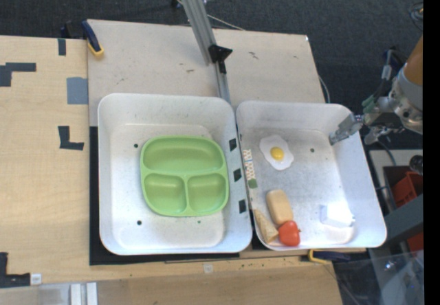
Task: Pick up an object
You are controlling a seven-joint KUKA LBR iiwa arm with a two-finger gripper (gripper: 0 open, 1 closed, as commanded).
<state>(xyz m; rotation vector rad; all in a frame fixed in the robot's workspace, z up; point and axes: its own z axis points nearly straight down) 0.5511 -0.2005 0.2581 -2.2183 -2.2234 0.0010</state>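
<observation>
The right bin (357, 180) holds a fried egg (276, 153) near its back left. A tan bread-like block (278, 205), a brown wedge (265, 226) and a red tomato (289, 233) lie together at its front left. A pale white object (337, 215) rests at the front right. My gripper (358, 133) hangs over the bin's right rim at the back. Its fingers (341, 134) are spread open with nothing between them, well away from every object.
The left bin (113, 159) carries a green three-compartment plate (184, 174). A grey metal pole (196, 12) slants down to the seam between the bins. A yellow-and-blue clamp (93, 39) sits at the bench's back left corner.
</observation>
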